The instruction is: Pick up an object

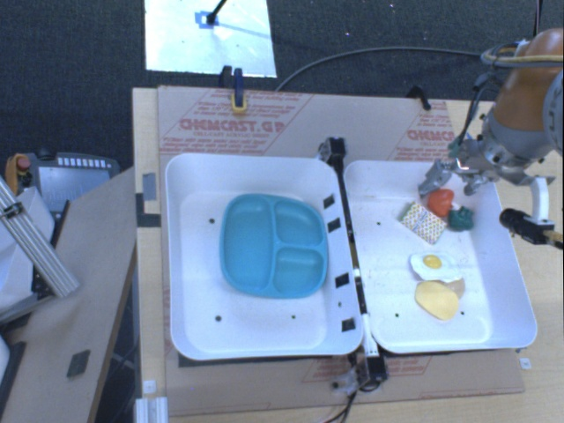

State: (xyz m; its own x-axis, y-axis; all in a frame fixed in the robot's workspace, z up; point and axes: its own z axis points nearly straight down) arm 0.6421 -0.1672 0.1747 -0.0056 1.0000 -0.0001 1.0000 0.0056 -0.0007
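The objects for picking lie in the right bin, in the right half of the frame. An orange-red item sits in the bin's upper part, with a dark green piece touching it at its lower right; whether the two are one object cannot be told. Just left of them lies a small patterned tan square, tilted on a corner. Lower down is a fried-egg piece, white with a yellow centre, and just below it, touching or nearly so, a pale yellow round piece.

All five items are grouped in the bin's middle and upper middle. Open white floor remains along the left side by the divider, across the lower edge, and in the lower right corner. The orange-red item is near the upper wall, with a narrow strip of floor between.

The left bin holds a blue sectioned plate, centred, with bare floor on all sides.

The gripper hangs directly above the orange-red item at the upper right of the frame. Two grey fingers point downward and stand apart, one on each side of the item's top; nothing is seen clamped between them. Whether the tips touch the item cannot be told. The arm enters from the right edge, its orange band above the wrist, angled down and to the left over the bin's upper right corner.
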